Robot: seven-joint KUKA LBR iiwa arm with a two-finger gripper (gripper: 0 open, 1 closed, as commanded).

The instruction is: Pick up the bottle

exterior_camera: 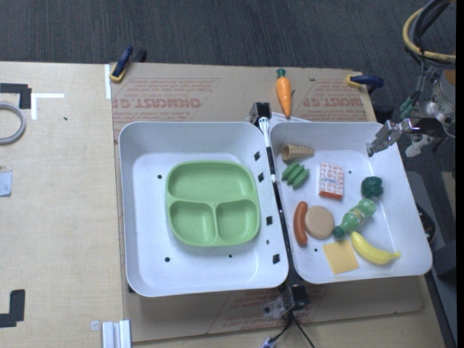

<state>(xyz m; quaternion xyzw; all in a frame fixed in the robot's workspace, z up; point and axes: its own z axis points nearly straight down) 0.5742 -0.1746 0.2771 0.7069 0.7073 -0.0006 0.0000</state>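
Observation:
The green bottle lies on its side in the right bin, slanting from upper right to lower left. It rests between a broccoli piece and a yellow banana. My gripper hangs at the bin's upper right rim, up and to the right of the bottle and well apart from it. The arm behind it comes in from the right edge of the view.
The right bin also holds a red-and-white box, a cone, green pods, a sausage, a round bun and a cheese slice. A green divided plate sits in the left bin. A carrot lies on the cardboard.

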